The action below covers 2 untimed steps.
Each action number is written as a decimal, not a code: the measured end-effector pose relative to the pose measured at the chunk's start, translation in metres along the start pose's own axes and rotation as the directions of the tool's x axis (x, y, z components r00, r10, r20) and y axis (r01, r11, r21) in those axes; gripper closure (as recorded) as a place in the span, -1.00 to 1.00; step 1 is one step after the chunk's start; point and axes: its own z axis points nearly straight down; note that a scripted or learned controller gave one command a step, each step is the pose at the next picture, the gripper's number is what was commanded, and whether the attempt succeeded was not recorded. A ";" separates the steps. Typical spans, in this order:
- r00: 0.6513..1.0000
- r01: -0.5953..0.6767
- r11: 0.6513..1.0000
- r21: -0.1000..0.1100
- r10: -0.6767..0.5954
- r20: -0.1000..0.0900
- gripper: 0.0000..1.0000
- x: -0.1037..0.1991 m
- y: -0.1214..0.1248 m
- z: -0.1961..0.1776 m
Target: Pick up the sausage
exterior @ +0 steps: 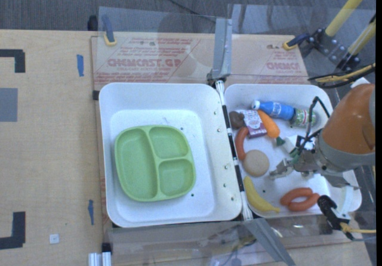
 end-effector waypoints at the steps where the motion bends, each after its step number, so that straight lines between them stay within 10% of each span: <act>1: 1.000 0.000 1.000 0.000 0.000 0.000 -1.00 0.000 0.000 0.000; 2: 1.000 0.000 1.000 0.000 0.000 0.000 -1.00 0.000 0.000 0.000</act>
